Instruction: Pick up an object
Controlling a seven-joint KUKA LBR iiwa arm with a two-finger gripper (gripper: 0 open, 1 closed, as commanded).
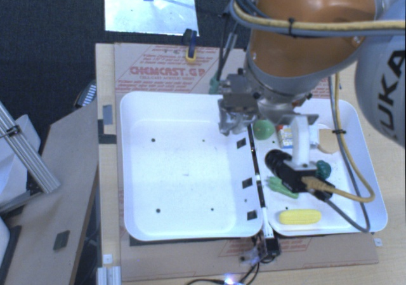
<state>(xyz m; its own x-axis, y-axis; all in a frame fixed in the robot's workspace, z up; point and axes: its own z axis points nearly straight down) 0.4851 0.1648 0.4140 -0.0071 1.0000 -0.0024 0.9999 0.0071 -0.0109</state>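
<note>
Right now my gripper [231,126] hangs over the divider between the two bins [184,176]; I cannot tell its state. Inside the right bin [355,150], a green ball [263,129] sits at three o'clock from it, a yellow object [300,217] at five o'clock.

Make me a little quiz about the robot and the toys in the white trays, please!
1. True or false: the yellow object lies in the left bin.
2. Which bin is the arm's pincer over the edge of: A) left, B) right, C) neither?
3. What colour is the small ball beside the pincer?

Key:
1. False. It lies in the right bin, near the front edge.
2. A. It hangs over the left bin's right edge, by the divide.
3. Green.
</note>
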